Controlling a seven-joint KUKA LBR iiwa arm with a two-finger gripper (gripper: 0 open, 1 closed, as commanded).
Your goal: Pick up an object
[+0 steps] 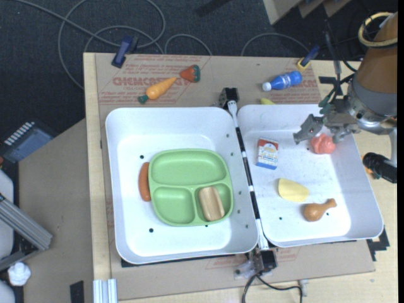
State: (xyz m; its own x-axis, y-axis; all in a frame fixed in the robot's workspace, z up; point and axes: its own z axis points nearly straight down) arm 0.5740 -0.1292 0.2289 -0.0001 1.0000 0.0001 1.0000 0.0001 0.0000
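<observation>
In the right bin (360, 194), my gripper (323, 134) hangs at the far right with its two grey fingers spread open. A pink toy (324, 145) lies just below and between the fingertips; nothing shows the fingers closed on it. Further left in the same bin is a small white carton (267, 153) with red and blue print. Toward the front lie a yellow piece (293, 190) and a brown drumstick (317, 210). The grey arm with its orange band (379, 68) comes in from the right.
The left bin (126, 144) holds a green divided plate (186, 169) with a bun (211, 203) in its right compartment and a sausage (144, 181) beside it. Behind the bins lie a carrot (165, 86), a blue bottle (283, 81) and a blue clip (124, 51).
</observation>
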